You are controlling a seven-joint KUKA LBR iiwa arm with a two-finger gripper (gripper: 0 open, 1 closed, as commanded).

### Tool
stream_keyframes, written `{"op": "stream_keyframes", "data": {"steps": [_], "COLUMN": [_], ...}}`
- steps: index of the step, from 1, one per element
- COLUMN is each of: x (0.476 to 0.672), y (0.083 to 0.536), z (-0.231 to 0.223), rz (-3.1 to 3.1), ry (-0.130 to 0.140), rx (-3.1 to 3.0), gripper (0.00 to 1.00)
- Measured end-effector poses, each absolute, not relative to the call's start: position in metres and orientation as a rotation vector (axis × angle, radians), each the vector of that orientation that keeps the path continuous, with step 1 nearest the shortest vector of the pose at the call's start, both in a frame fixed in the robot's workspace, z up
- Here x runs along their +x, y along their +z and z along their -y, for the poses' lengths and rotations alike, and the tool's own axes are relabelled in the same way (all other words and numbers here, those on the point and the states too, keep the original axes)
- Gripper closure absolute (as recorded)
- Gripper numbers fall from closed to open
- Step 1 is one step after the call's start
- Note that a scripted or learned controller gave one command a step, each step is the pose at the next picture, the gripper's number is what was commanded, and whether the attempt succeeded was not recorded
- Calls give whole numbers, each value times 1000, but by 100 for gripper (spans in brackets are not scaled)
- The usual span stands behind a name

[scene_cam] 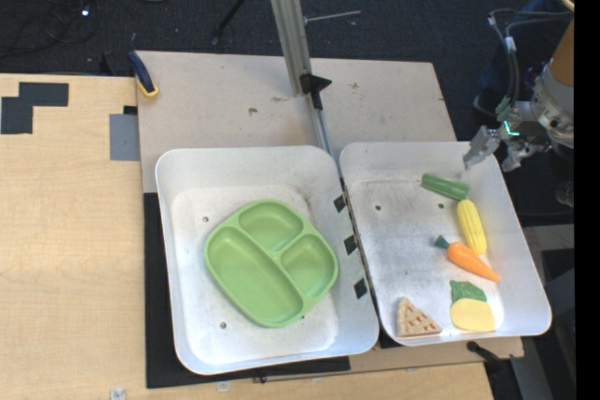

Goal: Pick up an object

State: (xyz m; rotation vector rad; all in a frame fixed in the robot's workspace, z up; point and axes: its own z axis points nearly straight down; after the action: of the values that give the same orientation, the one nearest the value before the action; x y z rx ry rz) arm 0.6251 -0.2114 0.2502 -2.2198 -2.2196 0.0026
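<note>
So the gripper is hanging right over the top right corner of the right bin, and its two fingers look spread apart with nothing between them. Released, basically, not holding a thing. The arm comes in from the right side and there's a tangle of cables up by the wrist.

Closest thing to it is the green cucumber piece, lying tilted near the back of that bin, just down and left of the fingers. Next to that is the corn cob, lying lengthwise, and below it the carrot, which looks like it touches or nearly touches the corn's lower end. Down in the front corner sit a lemon-ish yellow thing with a green leaf and a sandwich wedge, close together.

These all look like toy plastic food, so my guess is light, stiff and a bit slippery. If it goes for the cucumber, I'd pinch across the short width at the middle, since grabbing a rounded end would probably squirt it out. It also has clear space around it, unlike the corn and carrot.

The left bin just has a green divided plate sitting in it, well apart from the action.
</note>
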Motion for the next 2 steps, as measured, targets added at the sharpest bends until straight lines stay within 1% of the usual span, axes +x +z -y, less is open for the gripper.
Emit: {"op": "stream_keyframes", "data": {"steps": [1,2], "x": [626,627], "y": [251,187], "z": [211,210], "rz": [2221,2218], "ry": [1,6], "rx": [-2221,-2217], "gripper": [0,0]}}
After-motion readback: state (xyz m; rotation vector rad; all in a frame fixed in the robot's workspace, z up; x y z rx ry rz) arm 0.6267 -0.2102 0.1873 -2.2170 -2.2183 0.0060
